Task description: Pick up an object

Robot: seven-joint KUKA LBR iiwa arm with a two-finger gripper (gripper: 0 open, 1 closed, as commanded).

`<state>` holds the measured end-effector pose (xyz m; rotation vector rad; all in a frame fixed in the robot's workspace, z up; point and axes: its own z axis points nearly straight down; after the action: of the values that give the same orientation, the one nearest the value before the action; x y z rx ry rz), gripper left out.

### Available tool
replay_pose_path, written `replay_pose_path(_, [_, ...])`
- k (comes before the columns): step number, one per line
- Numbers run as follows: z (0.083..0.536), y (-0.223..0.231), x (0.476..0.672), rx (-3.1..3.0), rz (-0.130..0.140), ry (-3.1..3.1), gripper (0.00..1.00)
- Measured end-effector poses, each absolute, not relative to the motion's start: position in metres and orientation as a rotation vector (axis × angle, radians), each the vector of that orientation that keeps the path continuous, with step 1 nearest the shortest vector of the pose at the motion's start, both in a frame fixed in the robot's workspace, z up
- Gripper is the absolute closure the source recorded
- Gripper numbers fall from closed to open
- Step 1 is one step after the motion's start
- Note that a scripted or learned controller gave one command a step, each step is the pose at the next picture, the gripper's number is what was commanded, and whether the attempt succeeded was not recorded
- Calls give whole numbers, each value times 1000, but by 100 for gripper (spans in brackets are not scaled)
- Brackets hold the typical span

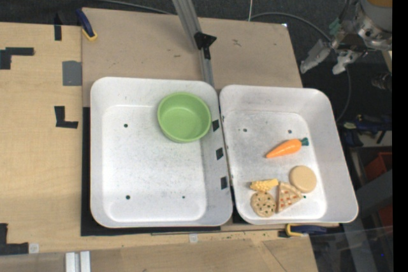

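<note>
In right bin (331,137): carrot (284,148), four small foods. Left bin (102,137): bowl (184,116). Hand (331,59) off the tabletop; spread unclear.

Open floor across the left bin (115,156) below the green bowl (184,116); toy food (280,191) crowding the right bin's (319,105) near corner.

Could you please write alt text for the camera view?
Two white bins sit side by side: the left bin holds a green bowl, the right bin a toy carrot and four small snack pieces. The gripper hangs beyond the right bin's far corner.
</note>
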<state>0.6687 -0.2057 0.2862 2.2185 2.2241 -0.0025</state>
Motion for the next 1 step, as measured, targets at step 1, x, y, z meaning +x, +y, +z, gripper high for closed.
replay_pose_path(1, [286, -206, 669, 2219, -4, 2224, 0])
